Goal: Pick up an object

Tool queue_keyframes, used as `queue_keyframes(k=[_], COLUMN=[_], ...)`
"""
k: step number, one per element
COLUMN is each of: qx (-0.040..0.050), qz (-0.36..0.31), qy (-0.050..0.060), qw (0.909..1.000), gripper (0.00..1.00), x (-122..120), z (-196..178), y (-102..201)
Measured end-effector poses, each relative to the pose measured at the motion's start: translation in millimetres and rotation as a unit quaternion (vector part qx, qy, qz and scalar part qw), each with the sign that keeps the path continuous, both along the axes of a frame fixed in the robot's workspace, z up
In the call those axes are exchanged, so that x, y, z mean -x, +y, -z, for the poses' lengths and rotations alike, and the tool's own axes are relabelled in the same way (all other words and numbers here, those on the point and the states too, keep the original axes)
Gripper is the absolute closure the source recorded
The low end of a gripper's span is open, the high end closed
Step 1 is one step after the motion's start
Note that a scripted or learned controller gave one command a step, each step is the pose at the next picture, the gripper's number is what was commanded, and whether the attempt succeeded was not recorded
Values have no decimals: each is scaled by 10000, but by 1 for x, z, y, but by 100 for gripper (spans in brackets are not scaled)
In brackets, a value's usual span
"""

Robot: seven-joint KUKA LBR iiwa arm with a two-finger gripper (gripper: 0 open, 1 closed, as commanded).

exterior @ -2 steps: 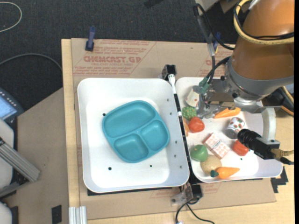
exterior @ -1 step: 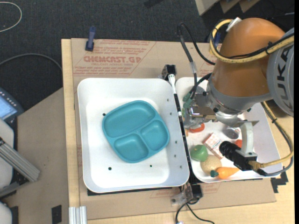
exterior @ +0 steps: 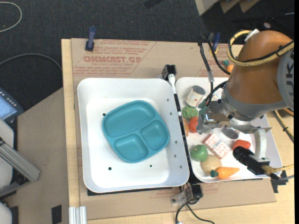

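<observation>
The tool (exterior: 207, 118) hangs low over the right bin (exterior: 275, 158), at its left side; whether it is apart, together or clamped on anything cannot be told. Just left of the tool lie a green broccoli-like piece (exterior: 189, 112) and a red-orange piece (exterior: 193, 124); behind it a small white cup (exterior: 195, 95); in front, a pink-and-white box (exterior: 217, 146), a green apple (exterior: 199, 152), a tan potato-like lump (exterior: 211, 163) and an orange carrot (exterior: 226, 172). Far to its left, the left bin (exterior: 93, 162) holds a teal divided plate (exterior: 135, 130).
</observation>
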State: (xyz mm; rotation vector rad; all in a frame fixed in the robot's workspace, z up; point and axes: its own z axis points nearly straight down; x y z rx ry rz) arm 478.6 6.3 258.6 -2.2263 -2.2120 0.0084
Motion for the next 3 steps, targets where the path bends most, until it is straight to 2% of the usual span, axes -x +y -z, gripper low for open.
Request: queue_keyframes(k=[1, 2, 3], qx=[-15, -1, -17], qz=[-57, 1, -67], qy=[-54, 0, -55], qw=[10000, 10000, 10000], gripper=[100, 100, 100], x=[-1, 0, -1], z=[-39, 0, -38], y=[43, -9, 50])
